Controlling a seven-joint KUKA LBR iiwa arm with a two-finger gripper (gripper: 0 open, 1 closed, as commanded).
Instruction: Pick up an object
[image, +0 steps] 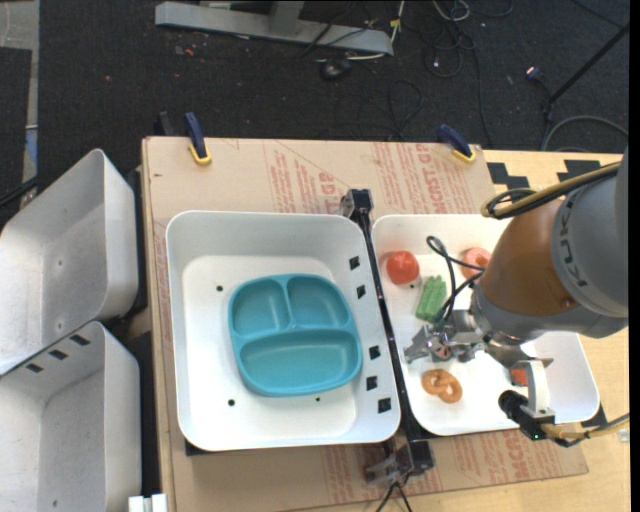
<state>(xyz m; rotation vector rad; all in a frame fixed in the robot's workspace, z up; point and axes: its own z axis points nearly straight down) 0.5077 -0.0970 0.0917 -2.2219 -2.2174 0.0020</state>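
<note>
Your hand (432, 345) hovers at centre right over the right bin (580, 375), grip unreadable, beside "KU" lettering on the arm (565, 262).

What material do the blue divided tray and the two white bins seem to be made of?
Blue tray: likely molded plastic, with uniform color, rounded compartments and a soft sheen. White bins: probably thin formed plastic, smooth and slightly glossy with rounded corners; coated metal cannot be excluded.
</note>
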